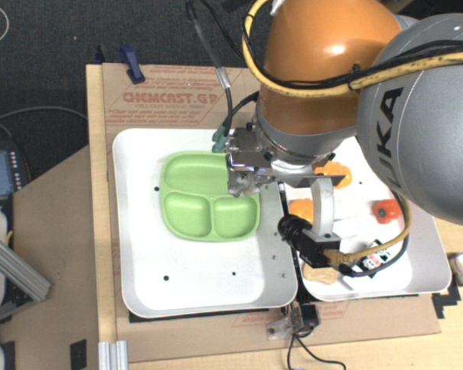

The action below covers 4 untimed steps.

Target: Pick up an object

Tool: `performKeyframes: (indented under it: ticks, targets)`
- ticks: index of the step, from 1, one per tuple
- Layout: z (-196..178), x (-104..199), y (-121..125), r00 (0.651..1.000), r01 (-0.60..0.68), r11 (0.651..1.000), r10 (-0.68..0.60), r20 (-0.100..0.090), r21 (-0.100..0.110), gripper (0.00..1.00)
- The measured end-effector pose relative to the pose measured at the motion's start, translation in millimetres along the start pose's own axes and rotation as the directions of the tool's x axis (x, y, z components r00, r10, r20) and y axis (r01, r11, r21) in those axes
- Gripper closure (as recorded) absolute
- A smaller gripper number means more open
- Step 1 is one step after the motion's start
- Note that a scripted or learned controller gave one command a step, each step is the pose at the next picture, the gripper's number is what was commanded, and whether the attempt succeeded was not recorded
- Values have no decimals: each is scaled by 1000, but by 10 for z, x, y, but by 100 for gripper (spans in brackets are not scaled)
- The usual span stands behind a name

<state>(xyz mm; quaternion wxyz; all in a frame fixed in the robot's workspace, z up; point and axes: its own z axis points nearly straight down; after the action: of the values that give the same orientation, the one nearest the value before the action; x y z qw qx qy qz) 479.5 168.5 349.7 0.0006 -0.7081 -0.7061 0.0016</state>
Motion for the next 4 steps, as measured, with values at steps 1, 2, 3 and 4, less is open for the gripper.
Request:
performKeyframes:
  ticks: [1,2,3,4]
  targets:
    - [1516,-1097,-25,1000,-12,1000,11,6,13,100]
    - [-198,-722,19,1000,8,1000,-8,-8,-23,100]
    - [1541,-898,-28,1000,-2,1000,2,2,15,100]
    - [46,173,3,1000,17,1000,-17,-11,-19,100]
